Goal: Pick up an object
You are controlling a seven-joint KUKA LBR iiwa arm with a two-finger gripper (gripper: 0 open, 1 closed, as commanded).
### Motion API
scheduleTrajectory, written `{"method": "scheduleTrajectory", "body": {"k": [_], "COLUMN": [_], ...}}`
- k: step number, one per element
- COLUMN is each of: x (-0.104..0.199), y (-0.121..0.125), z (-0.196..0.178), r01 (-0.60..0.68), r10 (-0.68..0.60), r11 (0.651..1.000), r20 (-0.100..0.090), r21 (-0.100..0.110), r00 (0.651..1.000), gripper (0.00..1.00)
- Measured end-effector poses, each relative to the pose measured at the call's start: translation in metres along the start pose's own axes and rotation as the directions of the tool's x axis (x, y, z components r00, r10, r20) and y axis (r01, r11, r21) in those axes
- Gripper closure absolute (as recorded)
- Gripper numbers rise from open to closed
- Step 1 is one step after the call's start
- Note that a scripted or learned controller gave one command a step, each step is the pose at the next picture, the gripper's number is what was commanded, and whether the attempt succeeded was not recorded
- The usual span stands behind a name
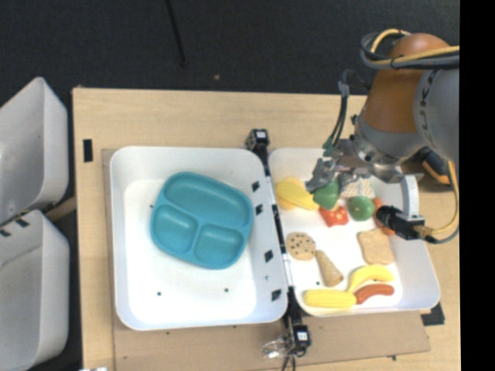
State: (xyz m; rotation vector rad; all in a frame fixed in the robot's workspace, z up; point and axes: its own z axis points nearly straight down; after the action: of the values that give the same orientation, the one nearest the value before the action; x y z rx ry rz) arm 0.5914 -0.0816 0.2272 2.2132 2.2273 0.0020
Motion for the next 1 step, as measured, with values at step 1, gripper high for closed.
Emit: {"method": "scheduleTrajectory", "body": {"k": [1], "x": [0.0501], "y": [0.0234], "z": [-0.0149], "r01": [0.001], "r10": [-0.001], "r11": [1.000], "r20": [-0.002], "r21": [-0.002], "r00": [1.000], "gripper": [1.00]}}
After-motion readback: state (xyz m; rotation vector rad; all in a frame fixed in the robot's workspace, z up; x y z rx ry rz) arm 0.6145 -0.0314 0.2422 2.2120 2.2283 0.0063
